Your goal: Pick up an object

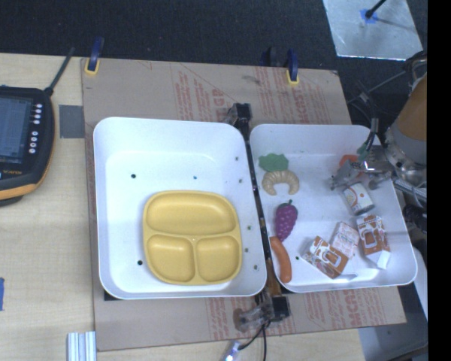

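The gripper (355,173), its opening impossible to tell, hangs at the right bin's (323,138) two o'clock over a small carton (357,198), so the reach seems underway; next comes lowering and closing.

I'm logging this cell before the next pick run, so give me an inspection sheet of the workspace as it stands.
Surface: cardboard sheet clamped on the bench, bearing two white bins.
Job's things: right bin holds a croissant, green leafy toy, grapes, sausage and small cartons.
Clutter: yellow divided tray in the left bin.
Grippers: gripper low over the right bin's far right side.
Cables: wires below the bins.
Surroundings: teach pendant at left.
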Motion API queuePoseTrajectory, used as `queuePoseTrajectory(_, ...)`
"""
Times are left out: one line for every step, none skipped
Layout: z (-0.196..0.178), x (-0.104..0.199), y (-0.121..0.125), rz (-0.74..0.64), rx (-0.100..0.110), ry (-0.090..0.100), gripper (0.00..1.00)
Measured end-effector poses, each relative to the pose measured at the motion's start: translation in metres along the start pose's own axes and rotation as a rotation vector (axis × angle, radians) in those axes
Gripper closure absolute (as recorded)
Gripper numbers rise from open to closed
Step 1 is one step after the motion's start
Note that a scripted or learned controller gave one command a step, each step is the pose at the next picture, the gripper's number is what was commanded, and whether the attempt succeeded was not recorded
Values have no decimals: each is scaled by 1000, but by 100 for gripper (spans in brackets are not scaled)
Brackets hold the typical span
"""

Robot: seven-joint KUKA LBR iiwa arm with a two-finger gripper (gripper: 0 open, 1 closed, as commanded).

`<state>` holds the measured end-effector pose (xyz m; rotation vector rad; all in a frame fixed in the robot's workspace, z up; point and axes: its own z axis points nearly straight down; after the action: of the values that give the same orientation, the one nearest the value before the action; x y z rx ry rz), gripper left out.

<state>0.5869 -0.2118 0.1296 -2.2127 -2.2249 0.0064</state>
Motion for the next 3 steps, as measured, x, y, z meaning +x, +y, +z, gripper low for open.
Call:
queuePoseTrajectory(38,0,69,2,-2,1,0)
queuePoseTrajectory(27,-1,70,-2,-2,0,100)
queuePoseTrajectory(9,92,50,-1,-2,0,100)
